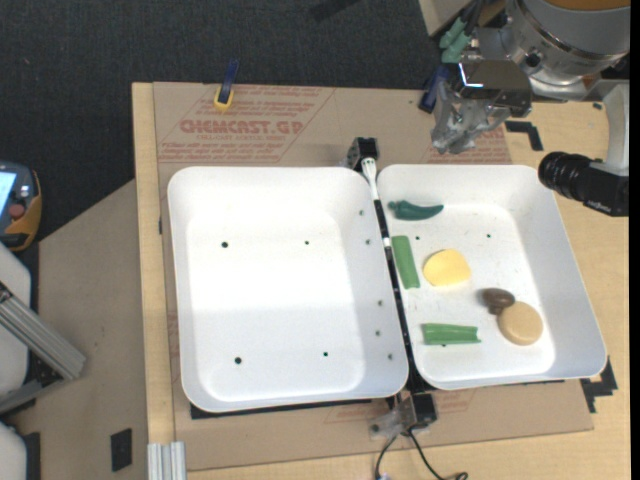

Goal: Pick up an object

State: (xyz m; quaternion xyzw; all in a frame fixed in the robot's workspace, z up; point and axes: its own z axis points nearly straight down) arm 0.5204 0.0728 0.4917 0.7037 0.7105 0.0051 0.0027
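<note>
The arm [570, 8] is cut off by the top and right edges, leaving just its wrist and orange band. The claw [462, 133] is blurred, its tips too indistinct to read. The brown object [497, 299] lies partly tucked behind the tan disc [521, 323] (touching it). The counter [250, 113] runs off the bottom edge.

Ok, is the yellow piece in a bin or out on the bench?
In. The yellow piece lies flat on the floor of the right bin, between a green stick and a brown lump. The gripper is above the bin's far edge.
</note>
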